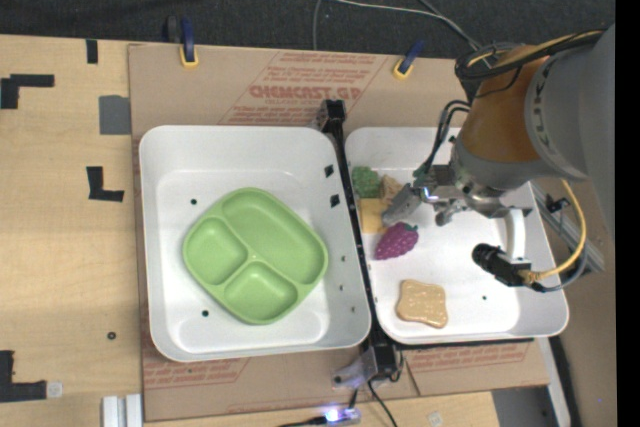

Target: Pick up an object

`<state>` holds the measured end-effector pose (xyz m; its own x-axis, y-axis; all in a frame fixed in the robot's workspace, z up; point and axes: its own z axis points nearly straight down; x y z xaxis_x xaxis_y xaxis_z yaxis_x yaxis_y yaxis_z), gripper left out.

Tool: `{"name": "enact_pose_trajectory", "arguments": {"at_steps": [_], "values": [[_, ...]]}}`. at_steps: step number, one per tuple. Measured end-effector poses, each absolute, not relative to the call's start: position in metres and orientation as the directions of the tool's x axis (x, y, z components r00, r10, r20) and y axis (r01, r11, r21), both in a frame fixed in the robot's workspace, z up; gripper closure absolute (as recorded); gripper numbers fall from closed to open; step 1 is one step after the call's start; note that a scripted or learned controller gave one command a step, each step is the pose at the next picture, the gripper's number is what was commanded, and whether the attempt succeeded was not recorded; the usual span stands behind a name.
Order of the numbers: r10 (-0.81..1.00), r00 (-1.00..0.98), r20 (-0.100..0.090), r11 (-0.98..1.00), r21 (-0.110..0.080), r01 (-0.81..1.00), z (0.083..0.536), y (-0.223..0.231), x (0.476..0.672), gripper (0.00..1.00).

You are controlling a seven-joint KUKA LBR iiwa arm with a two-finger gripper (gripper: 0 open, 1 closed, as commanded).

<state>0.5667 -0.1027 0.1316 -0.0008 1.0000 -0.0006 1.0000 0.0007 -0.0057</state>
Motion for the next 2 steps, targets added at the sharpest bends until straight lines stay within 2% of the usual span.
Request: {"name": "enact_pose_trajectory", "arguments": {"at_steps": [1,2], "values": [[1.0,-0.002,-0.001,0.002,-0.001,1.0,0.083,-0.102,0.567,0.0],[1.0,-0.002,-0.003,0.002,0.002,1.0,0.096,-0.103,0.568,1.0]]}}
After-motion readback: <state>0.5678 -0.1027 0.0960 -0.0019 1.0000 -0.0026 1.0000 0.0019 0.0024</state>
